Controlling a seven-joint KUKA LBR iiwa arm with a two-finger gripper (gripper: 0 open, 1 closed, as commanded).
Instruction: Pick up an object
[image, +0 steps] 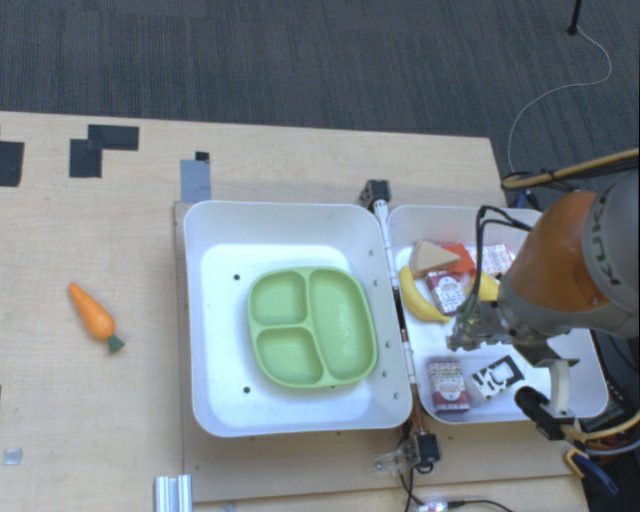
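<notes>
Yellow banana (421, 300) lies just left of the gripper (468, 333) — long axis running away from the camera — grip state unreadable.

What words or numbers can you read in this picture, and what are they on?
No text is sharp enough to read here.
Red-and-white packet beside the banana: has printing, too blurred to read.
Dark red packet near the front of the right bin: has a label, too small to read.
Black-and-white square tag: a pattern, not letters.
Arm: dark marks at the picture's edge, cut off, unreadable.
</notes>
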